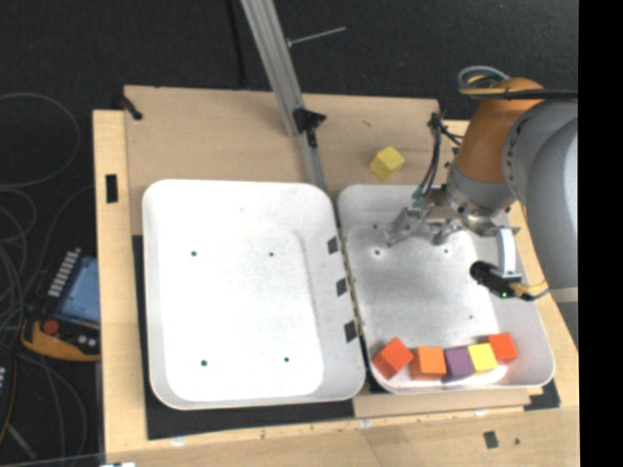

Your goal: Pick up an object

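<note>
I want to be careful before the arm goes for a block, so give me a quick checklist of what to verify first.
1. Blocks within the right bin: ok, orange block, purple block and others line its near wall.
2. Gripper above a block: not ok, it hangs over the bin's far end.
3. Gripper holding nothing: ok.
4. Blocks spaced for grasping: not ok, they touch.
5. Yellow block on the bench: not ok, outside both bins.
</note>
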Motion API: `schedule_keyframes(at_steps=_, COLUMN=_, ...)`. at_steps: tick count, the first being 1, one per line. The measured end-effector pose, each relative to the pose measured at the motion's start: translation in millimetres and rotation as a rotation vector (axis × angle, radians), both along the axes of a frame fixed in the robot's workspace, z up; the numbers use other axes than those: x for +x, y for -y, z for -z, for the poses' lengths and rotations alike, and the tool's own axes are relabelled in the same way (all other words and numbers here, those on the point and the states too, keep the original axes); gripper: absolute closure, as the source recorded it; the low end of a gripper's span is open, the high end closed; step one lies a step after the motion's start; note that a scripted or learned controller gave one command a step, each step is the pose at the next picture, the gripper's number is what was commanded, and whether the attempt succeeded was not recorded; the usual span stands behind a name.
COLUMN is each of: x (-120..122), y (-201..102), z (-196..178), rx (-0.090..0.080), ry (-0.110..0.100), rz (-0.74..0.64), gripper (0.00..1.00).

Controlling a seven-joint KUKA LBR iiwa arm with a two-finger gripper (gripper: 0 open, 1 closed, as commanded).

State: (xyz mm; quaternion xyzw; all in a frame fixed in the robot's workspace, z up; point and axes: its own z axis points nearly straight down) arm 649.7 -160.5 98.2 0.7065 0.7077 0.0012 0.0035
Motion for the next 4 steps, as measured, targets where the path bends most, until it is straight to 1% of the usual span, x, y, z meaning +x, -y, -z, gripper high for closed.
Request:
schedule_keyframes(at_steps=1, x=-64, y=-27, z=1, rx=0.002, ry=-0.009, rz=0.004, gripper=0.00)
schedule_keyframes(at_steps=2, x=6, y=-4, z=0, rx=0.001, ry=0.001, rz=-0.002, gripper=0.00)
schedule_keyframes(at_steps=3, x=-95, y=-29, z=1, rx=0.002, ry=-0.007, rz=0.004, gripper=0.00)
schedule_keyframes(at_steps=4, x=-54, y=42, z=0, rx=-0.002, ry=-0.001, rz=0.005, gripper=0.00)
